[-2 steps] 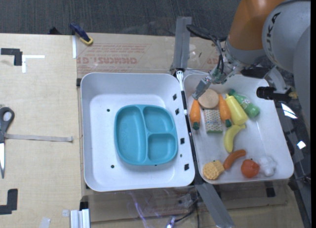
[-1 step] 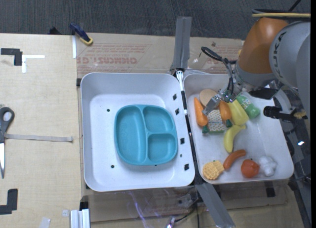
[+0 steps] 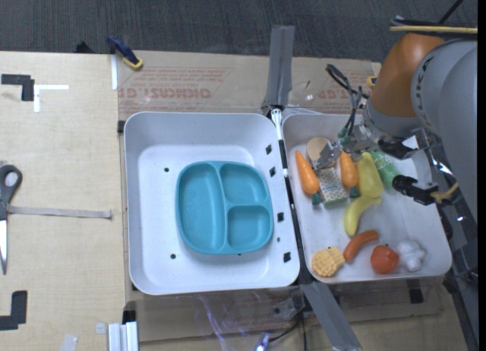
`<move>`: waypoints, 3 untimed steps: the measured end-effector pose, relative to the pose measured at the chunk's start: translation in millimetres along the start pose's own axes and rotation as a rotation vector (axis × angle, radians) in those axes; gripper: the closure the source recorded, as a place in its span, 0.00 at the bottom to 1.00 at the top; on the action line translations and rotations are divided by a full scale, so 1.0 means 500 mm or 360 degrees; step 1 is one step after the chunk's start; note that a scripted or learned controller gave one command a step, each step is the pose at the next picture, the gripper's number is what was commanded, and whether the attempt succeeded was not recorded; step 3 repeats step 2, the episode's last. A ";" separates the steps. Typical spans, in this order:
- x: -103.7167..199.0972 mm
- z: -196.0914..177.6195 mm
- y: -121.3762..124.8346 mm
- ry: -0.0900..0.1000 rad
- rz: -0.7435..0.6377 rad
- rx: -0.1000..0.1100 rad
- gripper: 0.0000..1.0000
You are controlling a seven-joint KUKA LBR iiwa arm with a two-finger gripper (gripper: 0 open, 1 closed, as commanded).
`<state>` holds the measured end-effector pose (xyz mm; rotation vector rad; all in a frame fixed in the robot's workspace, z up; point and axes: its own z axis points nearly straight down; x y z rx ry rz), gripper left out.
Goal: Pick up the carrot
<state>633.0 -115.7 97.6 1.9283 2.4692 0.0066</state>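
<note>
— Dark carpet beyond the far edge; pale wooden worktop (image 3: 61, 190) below, bearing two shallow white bins side by side. Scissors (image 3: 7, 190) at the far left edge, blue clamp (image 3: 125, 52) near the far side.

— And inside the left bin (image 3: 144, 213)?

— Holds a teal divided plate (image 3: 225, 207), three compartments, roughly centred.

— Right bin (image 3: 425, 266)?

— Crowded with toy food. Two orange carrots: one carrot (image 3: 307, 172) lying along the left wall, slanted, just left of a grey-green sponge-like block (image 3: 331, 186); second carrot (image 3: 348, 169) just right of that block, touching the yellow pepper (image 3: 370, 176). Banana (image 3: 357, 213) below the pepper, curving nearward. Sausage (image 3: 359, 244) nearer still, beside a yellow waffle-like round (image 3: 327, 261) at the near-left corner. Tomato (image 3: 384, 258) and a white garlic-like lump (image 3: 411, 254) at the near right. Something green (image 3: 382, 166) peeking out right of the pepper. Pale round piece (image 3: 317, 147) at the far side.

— Where is the tool (image 3: 334, 152)?

— Low in the far part of the right bin, between the two carrots, above the block and just beside the pale round piece. Grey arm (image 3: 448, 91) with orange band (image 3: 399, 76) entering from the right.

— Clenched or released?

— Cannot tell; too small and cluttered to read. No carrot seen lifted; both lying in the bin.
</note>
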 end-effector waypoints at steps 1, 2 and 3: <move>0.000 -0.021 0.002 -0.0004 -0.0006 -0.0003 1.00; 0.113 -0.189 0.084 0.0002 0.0237 0.0015 1.00; 0.113 -0.189 0.084 0.0002 0.0237 0.0015 1.00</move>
